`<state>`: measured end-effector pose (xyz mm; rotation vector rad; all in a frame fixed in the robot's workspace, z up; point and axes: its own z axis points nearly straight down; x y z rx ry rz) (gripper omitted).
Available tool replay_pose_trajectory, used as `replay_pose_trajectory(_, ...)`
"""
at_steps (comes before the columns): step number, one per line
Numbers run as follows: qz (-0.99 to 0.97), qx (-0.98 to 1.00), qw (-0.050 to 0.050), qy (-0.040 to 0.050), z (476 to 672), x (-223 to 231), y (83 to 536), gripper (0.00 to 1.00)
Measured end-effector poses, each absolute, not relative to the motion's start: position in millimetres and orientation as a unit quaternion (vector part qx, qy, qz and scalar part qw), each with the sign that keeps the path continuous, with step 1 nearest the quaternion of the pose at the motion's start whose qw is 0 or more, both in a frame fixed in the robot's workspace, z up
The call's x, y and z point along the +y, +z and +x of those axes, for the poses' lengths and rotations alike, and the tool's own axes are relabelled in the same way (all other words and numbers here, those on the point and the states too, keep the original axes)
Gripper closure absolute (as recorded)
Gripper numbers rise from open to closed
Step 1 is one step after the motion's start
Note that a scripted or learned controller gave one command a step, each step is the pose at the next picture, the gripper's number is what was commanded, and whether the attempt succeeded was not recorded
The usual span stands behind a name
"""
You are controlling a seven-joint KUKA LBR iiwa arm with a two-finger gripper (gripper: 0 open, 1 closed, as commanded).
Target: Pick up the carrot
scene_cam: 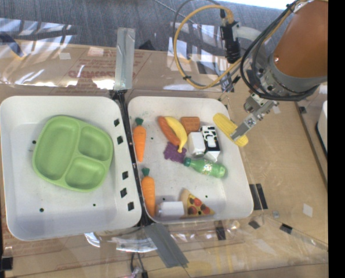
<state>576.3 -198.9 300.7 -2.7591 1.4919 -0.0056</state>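
Faint reddish print on the bench film (88, 73), perhaps lettering, cannot be read.

A pale green three-compartment plastic plate (72, 152) lies in the left white bin (10, 172), well apart from the claw. In the right white bin (242, 193), a yellow corn cob (229, 129) rests on the rim just beside the claw. Farther left sit a yellow banana (177, 130), a brown square cracker (189, 123), purple grapes (173, 153), a green bottle (206, 167), a pizza slice (196, 204) and what may be a small white carton (196, 144).
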Motion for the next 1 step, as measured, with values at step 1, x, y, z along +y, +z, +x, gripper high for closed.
replay_pose_trajectory(1, -0.909, 0.416, 0.002, -0.0020, 593.6, -202.4, 312.6, 1.00)
